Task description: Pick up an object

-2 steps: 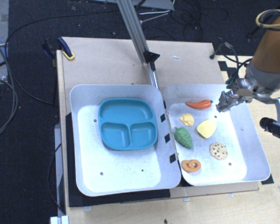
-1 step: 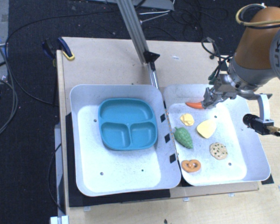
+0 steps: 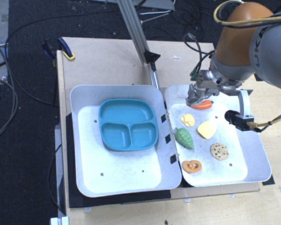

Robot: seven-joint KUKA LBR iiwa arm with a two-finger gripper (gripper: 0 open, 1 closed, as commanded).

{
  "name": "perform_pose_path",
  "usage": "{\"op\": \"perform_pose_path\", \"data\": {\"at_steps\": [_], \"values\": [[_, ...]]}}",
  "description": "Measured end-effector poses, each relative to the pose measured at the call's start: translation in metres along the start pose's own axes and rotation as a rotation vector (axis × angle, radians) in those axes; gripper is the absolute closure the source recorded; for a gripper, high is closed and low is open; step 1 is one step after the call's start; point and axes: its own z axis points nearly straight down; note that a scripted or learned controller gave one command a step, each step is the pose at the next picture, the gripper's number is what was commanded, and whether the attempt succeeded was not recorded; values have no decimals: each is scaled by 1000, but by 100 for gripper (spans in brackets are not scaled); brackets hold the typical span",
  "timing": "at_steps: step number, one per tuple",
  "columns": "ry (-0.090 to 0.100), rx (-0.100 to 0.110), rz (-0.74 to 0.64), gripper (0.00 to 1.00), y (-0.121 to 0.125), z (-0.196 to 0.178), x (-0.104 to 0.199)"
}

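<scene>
Orange carrot point(image 3: 203, 105) at right bin's point(image 3: 253, 165) back

You will find almost nothing to read here. On the grey arm point(image 3: 270, 50), up and to the right of the end effector point(image 3: 197, 96), you can see parts of large dark letters on its casing, but they are cut by the frame edge and you cannot read them as a word. The bins, the blue tray and the bench carry no text, label or number that you can read.

tray point(image 3: 129, 124) in left bin point(image 3: 84, 172), pretzel point(image 3: 192, 166) in right bin point(image 3: 253, 168)
</scene>
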Motion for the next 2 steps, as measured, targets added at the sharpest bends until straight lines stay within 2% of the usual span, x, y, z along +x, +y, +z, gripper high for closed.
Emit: {"op": "perform_pose_path", "data": {"at_steps": [2], "values": [[1,-1,-1,100,24,-6,101]]}}
